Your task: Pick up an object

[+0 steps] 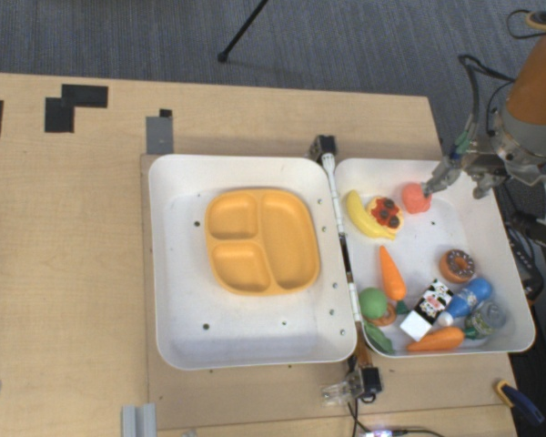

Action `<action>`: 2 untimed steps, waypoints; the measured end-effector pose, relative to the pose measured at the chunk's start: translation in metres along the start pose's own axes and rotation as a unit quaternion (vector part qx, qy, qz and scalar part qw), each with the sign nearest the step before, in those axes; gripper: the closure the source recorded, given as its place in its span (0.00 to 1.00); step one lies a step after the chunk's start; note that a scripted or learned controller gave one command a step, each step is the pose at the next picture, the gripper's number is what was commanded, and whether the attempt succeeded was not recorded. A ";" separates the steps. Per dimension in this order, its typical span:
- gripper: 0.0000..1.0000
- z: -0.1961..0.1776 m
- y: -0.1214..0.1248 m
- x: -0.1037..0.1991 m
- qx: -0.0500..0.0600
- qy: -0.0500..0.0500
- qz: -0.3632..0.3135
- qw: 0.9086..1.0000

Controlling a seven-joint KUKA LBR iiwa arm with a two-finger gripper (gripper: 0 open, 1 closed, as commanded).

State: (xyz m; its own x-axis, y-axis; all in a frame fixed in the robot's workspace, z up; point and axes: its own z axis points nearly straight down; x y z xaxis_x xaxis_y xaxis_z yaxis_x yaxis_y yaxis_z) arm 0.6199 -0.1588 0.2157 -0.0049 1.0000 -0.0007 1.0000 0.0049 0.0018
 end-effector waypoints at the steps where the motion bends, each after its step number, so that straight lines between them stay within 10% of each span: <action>1: 0.00 0.128 -0.027 0.043 -0.001 0.000 0.053 0.999; 2: 1.00 0.117 -0.026 0.043 -0.003 0.000 0.052 0.999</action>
State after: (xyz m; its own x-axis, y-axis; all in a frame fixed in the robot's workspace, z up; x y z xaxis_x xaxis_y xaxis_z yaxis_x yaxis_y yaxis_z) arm 0.5941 -0.1162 0.0991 0.0991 0.9951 0.0004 0.9950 -0.0991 0.0082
